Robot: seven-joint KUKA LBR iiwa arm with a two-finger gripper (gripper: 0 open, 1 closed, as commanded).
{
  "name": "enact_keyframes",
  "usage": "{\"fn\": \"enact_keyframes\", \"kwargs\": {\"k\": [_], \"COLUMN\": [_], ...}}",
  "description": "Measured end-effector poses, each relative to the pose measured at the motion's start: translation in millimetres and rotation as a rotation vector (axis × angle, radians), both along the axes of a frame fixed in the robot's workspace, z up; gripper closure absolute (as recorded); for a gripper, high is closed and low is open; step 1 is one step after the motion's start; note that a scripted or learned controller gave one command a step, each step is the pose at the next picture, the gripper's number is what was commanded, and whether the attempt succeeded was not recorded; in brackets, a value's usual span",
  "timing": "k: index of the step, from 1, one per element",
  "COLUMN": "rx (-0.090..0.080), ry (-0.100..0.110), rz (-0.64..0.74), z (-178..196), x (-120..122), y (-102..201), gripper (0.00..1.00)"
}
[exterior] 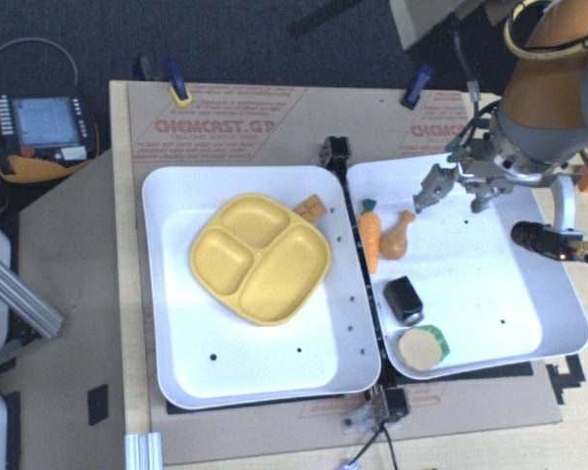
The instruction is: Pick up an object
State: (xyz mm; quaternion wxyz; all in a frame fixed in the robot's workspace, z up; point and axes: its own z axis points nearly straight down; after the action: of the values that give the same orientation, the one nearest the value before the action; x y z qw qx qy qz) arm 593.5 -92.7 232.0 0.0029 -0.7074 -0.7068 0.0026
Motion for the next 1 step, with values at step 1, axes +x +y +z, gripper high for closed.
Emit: {"fn": "enact_keyframes", "kwargs": {"k": [1], "rx": [-0.001], "ry": [-0.008], "rz": [0.001], "z": [4.0], "x": [1.8], "y": [0.1], "gripper": [0.00]}}
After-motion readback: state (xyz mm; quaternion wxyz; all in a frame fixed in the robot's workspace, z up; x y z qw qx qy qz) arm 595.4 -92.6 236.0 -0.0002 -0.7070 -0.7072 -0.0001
